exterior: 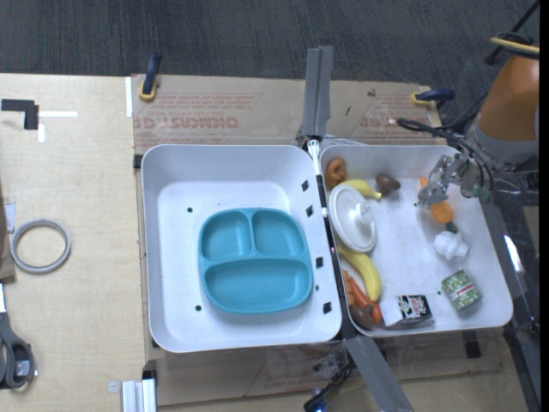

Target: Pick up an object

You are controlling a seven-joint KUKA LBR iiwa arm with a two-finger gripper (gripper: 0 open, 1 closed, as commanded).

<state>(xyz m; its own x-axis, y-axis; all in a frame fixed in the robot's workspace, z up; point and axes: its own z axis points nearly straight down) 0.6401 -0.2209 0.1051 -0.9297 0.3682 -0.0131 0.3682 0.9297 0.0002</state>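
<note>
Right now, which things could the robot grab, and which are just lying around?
For the job: the gripper over the right bin, a small orange piece, white lump, green can, bananas, white lid.

Just lying about: blue tray, tape roll, scissors, clamps.

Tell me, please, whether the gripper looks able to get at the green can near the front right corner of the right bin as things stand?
Probably yes. The green can lies by itself on bare bin floor, with the gripper above the same bin. A white lump lies between them but leaves the can uncovered from above.
</note>
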